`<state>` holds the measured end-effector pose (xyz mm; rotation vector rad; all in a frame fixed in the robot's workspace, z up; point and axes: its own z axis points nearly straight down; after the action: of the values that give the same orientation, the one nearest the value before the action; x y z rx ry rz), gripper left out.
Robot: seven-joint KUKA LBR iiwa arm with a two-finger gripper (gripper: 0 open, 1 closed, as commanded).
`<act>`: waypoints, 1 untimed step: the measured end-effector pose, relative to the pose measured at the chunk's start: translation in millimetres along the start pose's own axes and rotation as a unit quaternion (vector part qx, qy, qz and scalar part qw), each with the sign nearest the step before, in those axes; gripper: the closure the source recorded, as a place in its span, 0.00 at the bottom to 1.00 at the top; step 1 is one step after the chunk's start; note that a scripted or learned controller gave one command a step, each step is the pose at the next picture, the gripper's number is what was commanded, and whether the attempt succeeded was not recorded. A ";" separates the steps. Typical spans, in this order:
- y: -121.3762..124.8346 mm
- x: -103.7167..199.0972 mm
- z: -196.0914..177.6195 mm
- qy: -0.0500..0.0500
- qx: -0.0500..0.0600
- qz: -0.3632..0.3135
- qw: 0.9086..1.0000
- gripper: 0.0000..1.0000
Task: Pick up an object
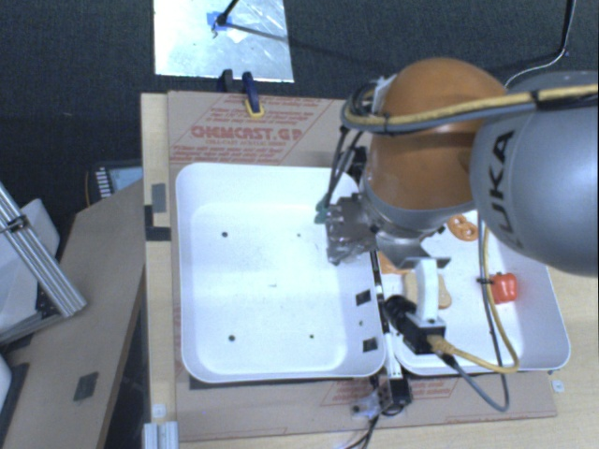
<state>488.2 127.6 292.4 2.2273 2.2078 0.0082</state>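
A red block (504,288) lay in the right-hand bin (543,330), well apart from the jaws, toward the view's right of them. An orange pretzel-shaped piece (461,227) lay on that same side, nearer the jaws. The jaws were held about the shared rim beside the left-hand bin (243,279). Whether they were spread or pressed together could not be told, and nothing was seen gripped. The approach was judged to be in hand. Next, the jaws would need to be carried over one piece and lowered.

Grey arm (543,204), black KUKA lettering (502,171); rounded orange band (426,148), yellow cable (449,111) across it; dull metal end effector (341,237).
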 end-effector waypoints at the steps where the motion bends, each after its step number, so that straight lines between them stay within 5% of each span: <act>1: 32.9 -130.8 3.8 -0.002 0.002 0.001 1.000 1.00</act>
<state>520.0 -3.6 288.8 2.2298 2.2050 0.0007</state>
